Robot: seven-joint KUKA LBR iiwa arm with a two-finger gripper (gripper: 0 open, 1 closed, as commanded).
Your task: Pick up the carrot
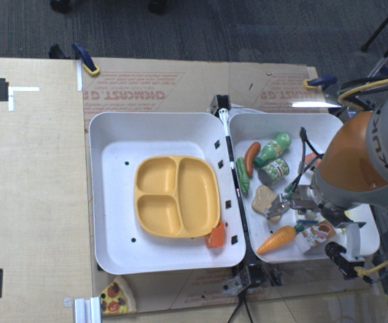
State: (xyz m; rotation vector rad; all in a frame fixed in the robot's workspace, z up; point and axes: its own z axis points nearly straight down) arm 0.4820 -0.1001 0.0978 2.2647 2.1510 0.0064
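Fingers [275, 212] apart, silver, pointing at the left side of the right bin [355, 128]. Nothing to see between them. Gripper [282, 204] low over that bin, just beside a tan bread-like piece [262, 198]; hard to tell if touching it. Behind the gripper, the grey arm [355, 160] with its orange band, coming in from the right.

Carrot [278, 239] just in front of the gripper, lying flat in the right bin near the front wall. Orange, tilted, thin end to the front left. Apart from the fingers, not held. Right beside the carrot, a white packet [318, 235] with red on it.

Farther back in the same bin, a small can [275, 170], a green bottle [273, 149] lying down, a red sausage-like thing [250, 157] and a thin green one [242, 176] close to the left wall.

In the left bin [106, 180], a yellow plate [178, 196] with three parts. At the plate's front right corner, touching it, a small orange-red thing [216, 236].

On the bench in front of the left bin, a toy pizza slice [115, 298]. At the back, brown cardboard [153, 86] under both bins.
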